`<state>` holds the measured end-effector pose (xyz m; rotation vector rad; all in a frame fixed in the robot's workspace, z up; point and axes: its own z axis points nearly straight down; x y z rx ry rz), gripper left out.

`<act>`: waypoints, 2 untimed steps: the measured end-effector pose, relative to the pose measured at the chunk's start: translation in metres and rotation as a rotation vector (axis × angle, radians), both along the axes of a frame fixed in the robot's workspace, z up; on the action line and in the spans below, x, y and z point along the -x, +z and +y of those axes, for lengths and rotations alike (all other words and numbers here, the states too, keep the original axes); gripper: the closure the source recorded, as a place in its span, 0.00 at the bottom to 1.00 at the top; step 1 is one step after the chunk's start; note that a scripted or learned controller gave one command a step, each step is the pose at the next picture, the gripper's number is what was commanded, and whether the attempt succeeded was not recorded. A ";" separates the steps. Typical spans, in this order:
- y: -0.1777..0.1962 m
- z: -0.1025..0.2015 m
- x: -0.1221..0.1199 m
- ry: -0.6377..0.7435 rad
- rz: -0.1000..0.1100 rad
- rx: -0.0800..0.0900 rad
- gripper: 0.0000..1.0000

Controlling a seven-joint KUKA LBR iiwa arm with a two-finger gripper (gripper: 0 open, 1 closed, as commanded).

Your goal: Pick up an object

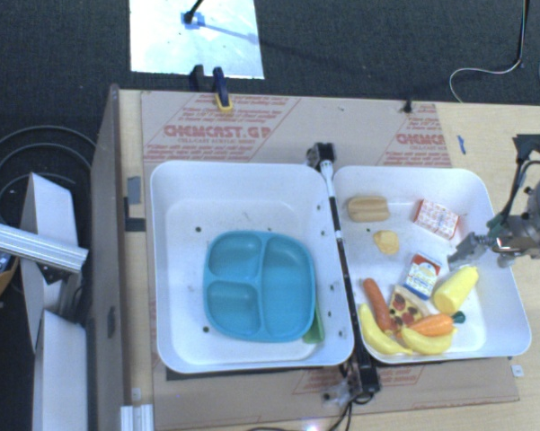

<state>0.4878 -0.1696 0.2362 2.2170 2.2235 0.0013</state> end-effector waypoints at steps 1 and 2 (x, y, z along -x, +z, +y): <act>-0.088 -0.023 -0.040 -0.002 0.003 0.000 0.00; -0.144 0.015 -0.099 0.007 -0.002 -0.002 0.00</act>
